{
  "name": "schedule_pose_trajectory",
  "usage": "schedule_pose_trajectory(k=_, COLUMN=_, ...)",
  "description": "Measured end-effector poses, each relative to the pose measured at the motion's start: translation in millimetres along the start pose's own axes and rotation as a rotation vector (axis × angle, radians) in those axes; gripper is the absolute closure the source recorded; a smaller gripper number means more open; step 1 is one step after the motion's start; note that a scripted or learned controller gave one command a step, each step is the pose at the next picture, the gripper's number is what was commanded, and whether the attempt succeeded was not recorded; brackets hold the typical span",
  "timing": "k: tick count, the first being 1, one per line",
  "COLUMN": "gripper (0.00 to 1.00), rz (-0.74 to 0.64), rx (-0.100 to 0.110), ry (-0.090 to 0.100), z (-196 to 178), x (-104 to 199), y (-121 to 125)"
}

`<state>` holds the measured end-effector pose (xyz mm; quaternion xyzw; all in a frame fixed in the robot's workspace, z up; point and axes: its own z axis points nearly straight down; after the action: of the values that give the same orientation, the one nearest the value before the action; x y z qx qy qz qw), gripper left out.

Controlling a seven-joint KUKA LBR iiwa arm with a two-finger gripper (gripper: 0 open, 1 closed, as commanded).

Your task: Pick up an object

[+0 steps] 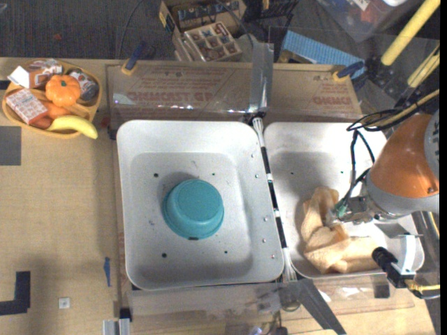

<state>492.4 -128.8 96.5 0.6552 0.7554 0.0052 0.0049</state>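
Note:
A teal bowl [194,209] lies upside down in the middle of the left bin [140,145]. Several tan bread-like pieces [323,230] are piled in the near part of the right bin [300,145]. My gripper [340,213] reaches down from the right, under the orange wrist band [408,169], and sits right at the top of the pile, against the tan pieces. Its tip is small and partly hidden among them.
A yellow dish [52,121] with a banana, a small pumpkin and boxed toy food stands on the bench at the far left. Clear plastic walls rise behind both bins. Cables hang beside the arm over the right bin.

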Motion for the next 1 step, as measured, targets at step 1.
schedule_pose_trajectory(k=1, gripper=1.0, rz=0.165, rx=0.016, ry=-0.001, z=-11.3, x=-1.9, y=-13.2)
